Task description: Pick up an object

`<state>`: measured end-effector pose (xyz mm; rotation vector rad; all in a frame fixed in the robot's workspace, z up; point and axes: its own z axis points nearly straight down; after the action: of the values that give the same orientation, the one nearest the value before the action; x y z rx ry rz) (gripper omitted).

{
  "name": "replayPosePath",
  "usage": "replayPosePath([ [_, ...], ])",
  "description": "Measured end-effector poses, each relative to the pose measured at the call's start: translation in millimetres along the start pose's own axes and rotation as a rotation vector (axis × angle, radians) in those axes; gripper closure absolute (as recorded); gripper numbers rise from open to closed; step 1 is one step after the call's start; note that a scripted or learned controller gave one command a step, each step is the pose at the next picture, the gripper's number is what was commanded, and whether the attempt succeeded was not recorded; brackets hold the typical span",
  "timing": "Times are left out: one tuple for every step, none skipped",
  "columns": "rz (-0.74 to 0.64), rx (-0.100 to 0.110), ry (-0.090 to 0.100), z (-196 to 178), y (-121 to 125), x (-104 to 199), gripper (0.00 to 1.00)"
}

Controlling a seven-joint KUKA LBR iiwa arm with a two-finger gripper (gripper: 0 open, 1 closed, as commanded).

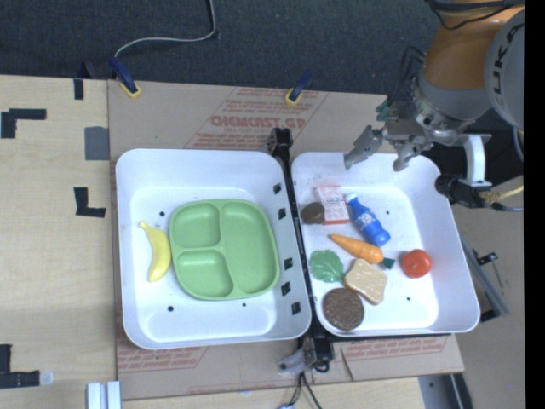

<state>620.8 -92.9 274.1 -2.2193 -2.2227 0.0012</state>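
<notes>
Above right bin's point(443, 228) far rim, gripper point(379, 153) spread wide; nothing between fingers.

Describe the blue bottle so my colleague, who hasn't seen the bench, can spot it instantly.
Look in the right-hand shallow white bin, the one crowded with toy food. Near its middle, the small blue plastic bottle lies on its side, white cap toward the far rim, just above the orange toy carrot. It is the only blue item there.
</notes>
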Motion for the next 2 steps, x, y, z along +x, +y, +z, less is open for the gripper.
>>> replayPosePath([
  [0.0,0.002,0.0,91,10,40,0.0],
  [0.001,0.0,-0.001,184,-8,-19,0.0],
])
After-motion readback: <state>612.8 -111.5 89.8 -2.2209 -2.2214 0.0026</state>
